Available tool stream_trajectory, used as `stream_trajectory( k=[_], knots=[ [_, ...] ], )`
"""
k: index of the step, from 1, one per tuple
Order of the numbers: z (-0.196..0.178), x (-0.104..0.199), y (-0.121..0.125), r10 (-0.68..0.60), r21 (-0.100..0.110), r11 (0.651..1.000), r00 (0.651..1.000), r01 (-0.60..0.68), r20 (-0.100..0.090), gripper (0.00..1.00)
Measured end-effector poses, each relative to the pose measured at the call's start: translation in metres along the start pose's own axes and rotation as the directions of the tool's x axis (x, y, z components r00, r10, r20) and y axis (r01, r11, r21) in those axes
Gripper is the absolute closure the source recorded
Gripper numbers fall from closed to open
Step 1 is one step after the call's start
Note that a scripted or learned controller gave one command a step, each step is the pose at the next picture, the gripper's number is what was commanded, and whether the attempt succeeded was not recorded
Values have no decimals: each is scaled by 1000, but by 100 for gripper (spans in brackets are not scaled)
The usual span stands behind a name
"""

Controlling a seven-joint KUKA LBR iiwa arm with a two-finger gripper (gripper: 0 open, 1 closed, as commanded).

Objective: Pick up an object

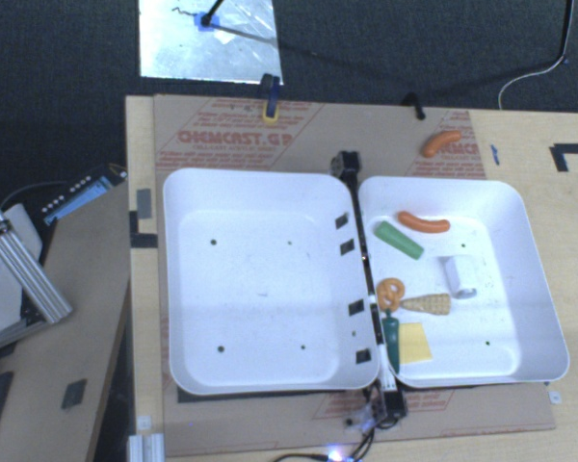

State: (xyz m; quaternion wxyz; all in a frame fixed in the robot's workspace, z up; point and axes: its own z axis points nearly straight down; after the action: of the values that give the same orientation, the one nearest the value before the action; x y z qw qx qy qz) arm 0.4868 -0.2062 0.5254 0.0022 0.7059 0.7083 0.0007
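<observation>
The right bin (pixel 525 258) holds several small toy foods. An orange sausage (pixel 424 223) lies near its back, with a green cylinder (pixel 398 240) just in front of it. A white cylinder (pixel 455 275) rests in the middle. Toward the bin's left side lie an orange pretzel (pixel 390 292), a tan ice-cream cone (pixel 427 304) on its side, a yellow square slice (pixel 413 343) and a dark green piece (pixel 392 336).
The left bin (pixel 188 210) stands beside the right one, joined by a black clamp strip (pixel 363 277). A second orange sausage (pixel 441 143) lies on the cardboard behind the right bin. A yellow and blue clamp (pixel 270 99) sits at the board's back edge.
</observation>
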Motion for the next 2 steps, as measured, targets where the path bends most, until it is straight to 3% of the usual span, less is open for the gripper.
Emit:
stream_trajectory(
  k=[1, 2],
  knots=[
    [17, 0, 0, 2, 2, 1000, 1000, -2, 0, 100],
    [-11, 0, 76, -3, -4, 1000, 1000, 3, 2, 100]
  ],
)
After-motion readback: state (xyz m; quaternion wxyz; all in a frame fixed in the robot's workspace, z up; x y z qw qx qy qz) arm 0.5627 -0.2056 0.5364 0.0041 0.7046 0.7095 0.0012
